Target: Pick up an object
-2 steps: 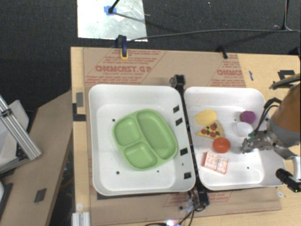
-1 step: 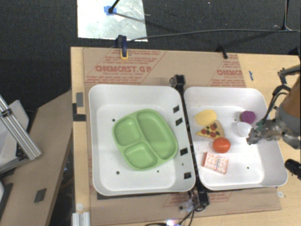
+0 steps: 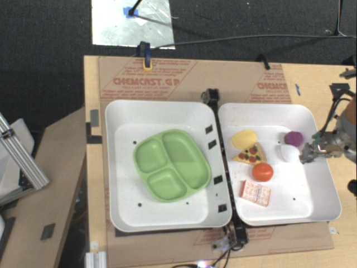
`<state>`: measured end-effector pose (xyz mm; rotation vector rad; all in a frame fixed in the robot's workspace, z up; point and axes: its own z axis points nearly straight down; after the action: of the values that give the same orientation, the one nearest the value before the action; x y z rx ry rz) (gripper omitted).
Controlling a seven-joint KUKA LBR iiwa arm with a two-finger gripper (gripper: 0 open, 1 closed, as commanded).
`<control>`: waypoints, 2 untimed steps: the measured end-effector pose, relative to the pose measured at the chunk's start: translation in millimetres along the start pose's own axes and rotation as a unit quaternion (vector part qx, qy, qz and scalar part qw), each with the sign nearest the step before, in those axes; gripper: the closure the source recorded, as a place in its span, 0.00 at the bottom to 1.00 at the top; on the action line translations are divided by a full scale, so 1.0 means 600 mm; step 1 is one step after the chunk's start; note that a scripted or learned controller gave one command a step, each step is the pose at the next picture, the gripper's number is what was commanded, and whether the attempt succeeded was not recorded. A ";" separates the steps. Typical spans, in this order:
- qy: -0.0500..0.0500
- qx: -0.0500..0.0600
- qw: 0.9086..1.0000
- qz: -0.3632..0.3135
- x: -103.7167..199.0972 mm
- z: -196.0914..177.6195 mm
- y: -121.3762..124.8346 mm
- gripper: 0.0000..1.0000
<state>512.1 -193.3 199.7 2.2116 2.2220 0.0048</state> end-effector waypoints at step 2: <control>0.002 0.002 1.000 -0.002 0.085 -0.093 0.027 1.00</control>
<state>527.6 -142.0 255.6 2.2098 2.2308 0.0050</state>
